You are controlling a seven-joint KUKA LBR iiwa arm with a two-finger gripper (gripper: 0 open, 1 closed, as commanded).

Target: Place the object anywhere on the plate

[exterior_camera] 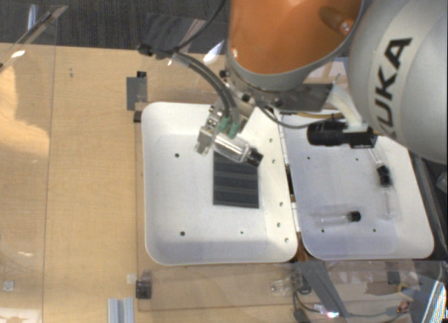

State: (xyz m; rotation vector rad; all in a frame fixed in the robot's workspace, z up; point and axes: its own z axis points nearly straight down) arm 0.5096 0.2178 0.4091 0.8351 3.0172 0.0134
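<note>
A dark grey ribbed rectangular plate [236, 183] lies flat near the middle of the left white bin [175, 230]. My gripper [224, 134] hangs over the left bin just above the plate's far edge, tilted, with a silver cylinder with a black tip [238, 150] at its lower end. The big orange and grey arm hides the far part of both bins. In the right bin [413, 244] lies a clear tube with a black cap [337, 216], and a second small clear tube with a black part [383, 174] rests nearer the right wall.
The two bins touch along a ridge [290, 195] between them. A small dark clamp [137, 90] stands on the wooden bench by the left bin's far left corner. Bare bin floor lies left of and in front of the grey plate.
</note>
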